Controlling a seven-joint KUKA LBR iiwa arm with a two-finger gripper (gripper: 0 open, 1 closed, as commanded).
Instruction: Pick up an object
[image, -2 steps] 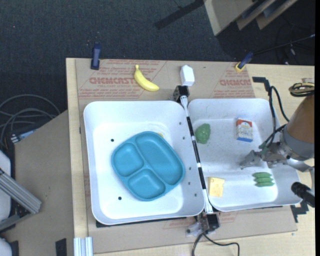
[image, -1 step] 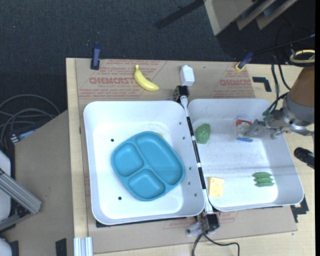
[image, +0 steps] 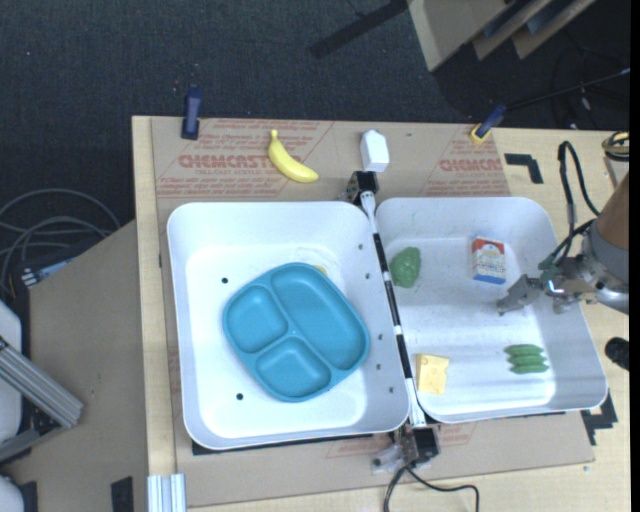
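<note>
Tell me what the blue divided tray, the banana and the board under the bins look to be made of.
Blue divided tray: probably moulded plastic; uniform colour, smooth rounded compartments, soft sheen.
Banana: likely a plastic or foam toy; flat, even yellow with no blemishes, though the look leaves it open.
Board: cardboard; tan matte surface with red printed lettering.

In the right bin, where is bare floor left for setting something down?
Right bin: bare floor lies between the yellow piece and green pod, and along the top wall above the carton. It is crowded by the gripper, between carton and pod.
</note>
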